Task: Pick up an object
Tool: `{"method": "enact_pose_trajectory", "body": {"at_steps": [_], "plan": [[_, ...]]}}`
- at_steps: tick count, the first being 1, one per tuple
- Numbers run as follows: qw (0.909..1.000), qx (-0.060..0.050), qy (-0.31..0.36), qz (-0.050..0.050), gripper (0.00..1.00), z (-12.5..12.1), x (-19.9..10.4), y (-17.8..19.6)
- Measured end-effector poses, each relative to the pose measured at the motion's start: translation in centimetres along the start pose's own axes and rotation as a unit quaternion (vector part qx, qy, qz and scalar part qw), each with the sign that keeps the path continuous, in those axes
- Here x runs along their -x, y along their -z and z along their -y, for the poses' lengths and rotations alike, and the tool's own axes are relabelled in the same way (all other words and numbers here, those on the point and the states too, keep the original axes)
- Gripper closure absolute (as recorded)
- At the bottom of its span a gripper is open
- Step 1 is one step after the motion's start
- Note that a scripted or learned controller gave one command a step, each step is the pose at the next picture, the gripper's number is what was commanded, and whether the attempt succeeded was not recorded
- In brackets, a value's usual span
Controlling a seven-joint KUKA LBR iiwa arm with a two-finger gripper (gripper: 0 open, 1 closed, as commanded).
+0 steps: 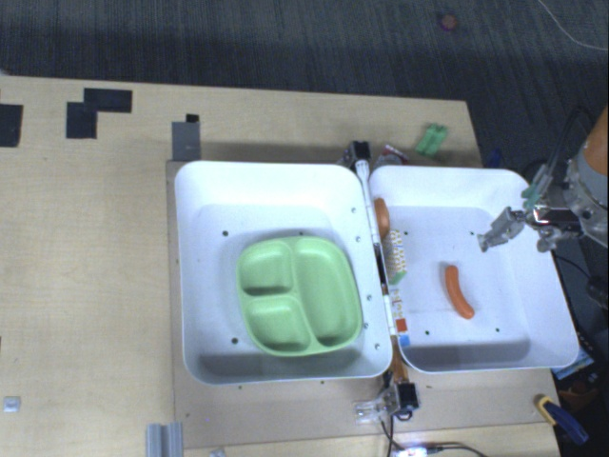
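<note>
Camera view looks down on two white bins side by side on a pale wooden bench [86, 284]. In the right bin [514, 350] lies an orange sausage-shaped object [458, 291], a little near of the bin's middle and clear of every wall. Its long axis runs mostly far-to-near with a slight slant: the far end sits a touch to the left, the near end to the right. The gripper [519, 227] hangs over the right part of the same bin, up and to the right of the sausage and well apart from it; nothing is seen between its fingers, which look spread, one grey finger [495, 233] reaching out to the left. Along the bin's left wall lie a brown oblong piece [382, 215] and a speckled strip [396, 257], both running far-to-near. The left bin [205, 255] holds a green divided tray [299, 293] with three compartments.
</note>
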State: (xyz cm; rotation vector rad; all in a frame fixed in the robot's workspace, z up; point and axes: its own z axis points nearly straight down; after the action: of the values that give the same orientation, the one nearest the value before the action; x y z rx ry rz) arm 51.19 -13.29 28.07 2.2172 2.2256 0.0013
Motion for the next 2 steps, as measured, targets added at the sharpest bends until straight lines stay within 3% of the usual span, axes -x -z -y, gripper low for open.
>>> {"method": "enact_pose_trajectory", "body": {"at_steps": [1,2], "plan": [[1.0,-0.001,-0.001,0.0,0.0,1.2,-2.3,-13.5],[1.0,0.005,-0.001,0.002,0.0,-3.2,-4.8,-19.3]]}}
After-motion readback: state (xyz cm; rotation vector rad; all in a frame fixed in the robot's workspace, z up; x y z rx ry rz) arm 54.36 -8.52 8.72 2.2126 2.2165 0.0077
